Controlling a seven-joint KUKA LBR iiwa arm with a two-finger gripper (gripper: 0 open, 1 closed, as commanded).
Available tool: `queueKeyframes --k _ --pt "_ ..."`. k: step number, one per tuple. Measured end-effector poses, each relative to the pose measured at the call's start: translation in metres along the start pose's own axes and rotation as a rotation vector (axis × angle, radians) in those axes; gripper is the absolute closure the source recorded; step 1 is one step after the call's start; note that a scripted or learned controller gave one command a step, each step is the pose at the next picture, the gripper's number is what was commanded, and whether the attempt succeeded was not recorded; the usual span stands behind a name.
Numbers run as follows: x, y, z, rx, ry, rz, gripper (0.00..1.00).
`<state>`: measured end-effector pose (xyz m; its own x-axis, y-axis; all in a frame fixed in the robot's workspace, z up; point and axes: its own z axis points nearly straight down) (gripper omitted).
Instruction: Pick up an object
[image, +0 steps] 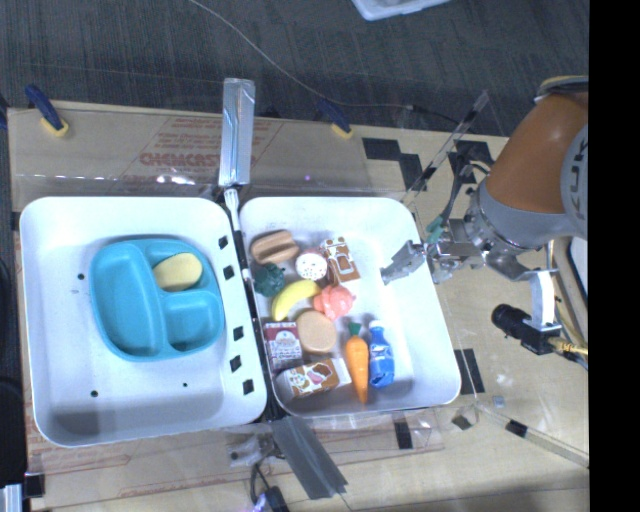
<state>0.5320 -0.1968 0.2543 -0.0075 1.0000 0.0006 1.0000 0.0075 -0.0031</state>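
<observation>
Here the gripper (402, 264) hangs over the right edge of the right bin (425, 330), reaching in from the right; its grey metal end is small and blurred, and whether the fingers are apart or together cannot be told, though nothing shows between them. The arm (535, 180) behind it is cut off at the frame's right side, so only the orange band and part of the grey wrist are seen. The objects lie clustered in the left half of that bin, apart from the gripper: a hot dog (274, 246) at the top, a small white round piece (311, 266) and a brown-and-white carton (341, 259) beside it, a dark green item (268, 281) partly tucked under a banana (293, 296), and a pink toy (335, 300) whose shape is hard to make out. Below these sit a round tan piece (318, 332), a carrot (358, 366), a blue bottle (380, 358) touching the carrot, and two printed packets (284, 345) whose labels are too small to read. In the left bin (60, 330) a blue divided tray (135, 310) holds a yellow rounded object (178, 271) in its upper right compartment.
</observation>
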Motion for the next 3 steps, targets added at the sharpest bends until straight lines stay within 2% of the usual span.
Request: queueKeyframes --k 1,2,3 --pt "0.015 -0.01 -0.086 -0.005 -0.001 0.228 0.0" --pt "0.019 0.011 -0.044 0.004 0.0 0.474 0.0" --pt "0.049 -0.034 0.102 0.008 0.001 0.465 0.0"
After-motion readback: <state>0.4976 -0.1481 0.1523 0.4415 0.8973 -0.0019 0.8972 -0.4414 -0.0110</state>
